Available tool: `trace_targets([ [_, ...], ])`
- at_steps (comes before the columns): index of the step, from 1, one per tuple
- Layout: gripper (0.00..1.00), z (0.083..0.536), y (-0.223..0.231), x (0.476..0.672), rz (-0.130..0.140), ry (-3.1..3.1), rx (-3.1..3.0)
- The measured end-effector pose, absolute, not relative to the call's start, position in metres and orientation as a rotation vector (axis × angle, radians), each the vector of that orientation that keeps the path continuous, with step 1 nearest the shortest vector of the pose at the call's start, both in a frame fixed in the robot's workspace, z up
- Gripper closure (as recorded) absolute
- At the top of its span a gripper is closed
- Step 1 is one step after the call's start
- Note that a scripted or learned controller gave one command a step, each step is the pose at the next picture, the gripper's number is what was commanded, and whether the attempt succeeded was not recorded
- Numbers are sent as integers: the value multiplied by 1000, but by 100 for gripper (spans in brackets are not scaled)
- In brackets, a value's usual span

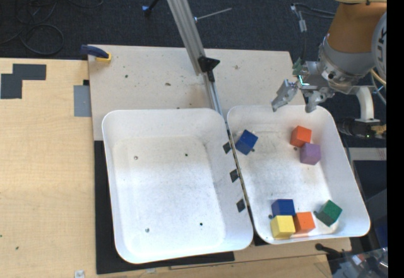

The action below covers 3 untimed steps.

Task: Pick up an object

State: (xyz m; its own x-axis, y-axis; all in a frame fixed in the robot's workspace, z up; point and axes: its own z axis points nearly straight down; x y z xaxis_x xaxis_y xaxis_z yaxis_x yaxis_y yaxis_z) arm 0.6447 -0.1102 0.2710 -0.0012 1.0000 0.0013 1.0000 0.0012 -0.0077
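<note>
My gripper (296, 101) hangs open above the far edge of the right bin (341, 144), its two fingers spread with nothing between them. Inside that bin, an orange cube (301, 136) and a purple cube (310, 153) sit just below and to the right of the gripper. A blue cube (246, 141) lies near the bin's left wall. At the near end sit a second blue cube (283, 208), a yellow cube (283, 226), another orange cube (305, 222) and a green cube (329, 213), close together.
The left bin (126, 125) lies beside the right one, sharing a divider with black clips (234, 175). A slanted aluminium post (187, 24) rises behind the bins. A small clamp (96, 53) sits at the board's far left corner.
</note>
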Motion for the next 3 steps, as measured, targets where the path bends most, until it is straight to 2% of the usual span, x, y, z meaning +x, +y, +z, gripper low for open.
trace_targets([
  [1,0,274,-110,645,3,-2222,-2217],
  [3,0,152,-117,648,9,-2217,-2217],
])
